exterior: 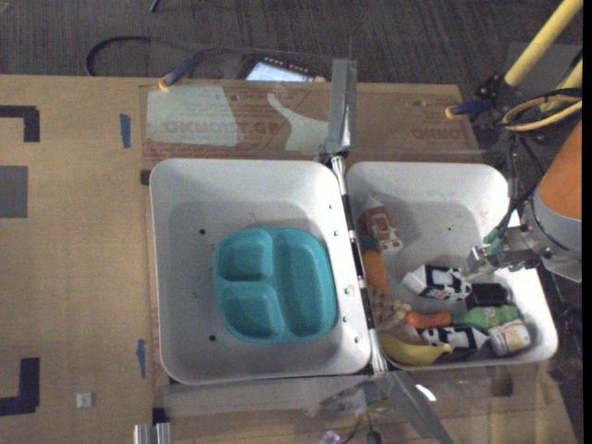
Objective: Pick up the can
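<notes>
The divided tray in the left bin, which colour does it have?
The divided tray is teal, seen clearly in the camera view.

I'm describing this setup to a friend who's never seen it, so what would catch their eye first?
Probably the teal divided tray, lying alone in the middle of the left bin. Next, the jumble of small items crowded along the near and left edges of the right bin, including a yellow banana at the front. The arm's hand hangs at that bin's right side, above the clutter.
</notes>
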Available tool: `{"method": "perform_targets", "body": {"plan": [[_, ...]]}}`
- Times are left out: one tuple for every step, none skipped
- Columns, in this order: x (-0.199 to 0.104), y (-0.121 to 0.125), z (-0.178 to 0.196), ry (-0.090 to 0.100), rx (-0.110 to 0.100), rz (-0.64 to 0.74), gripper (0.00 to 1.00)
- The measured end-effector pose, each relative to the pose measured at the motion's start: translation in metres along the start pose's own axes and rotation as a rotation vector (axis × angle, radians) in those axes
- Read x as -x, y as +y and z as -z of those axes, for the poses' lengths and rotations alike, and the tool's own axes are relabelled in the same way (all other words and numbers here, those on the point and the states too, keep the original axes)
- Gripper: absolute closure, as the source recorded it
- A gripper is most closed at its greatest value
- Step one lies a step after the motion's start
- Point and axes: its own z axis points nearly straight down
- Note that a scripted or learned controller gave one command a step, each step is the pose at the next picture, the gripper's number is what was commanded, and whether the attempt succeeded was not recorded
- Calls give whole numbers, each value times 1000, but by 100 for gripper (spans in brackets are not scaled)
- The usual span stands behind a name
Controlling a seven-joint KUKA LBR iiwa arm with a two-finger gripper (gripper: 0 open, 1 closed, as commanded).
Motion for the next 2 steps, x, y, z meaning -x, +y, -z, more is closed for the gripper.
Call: {"method": "perform_targets", "body": {"plan": [[16, -2, 11, 0, -2, -233, 100], [53, 9, -19, 0, -4, -727, 100]]}}
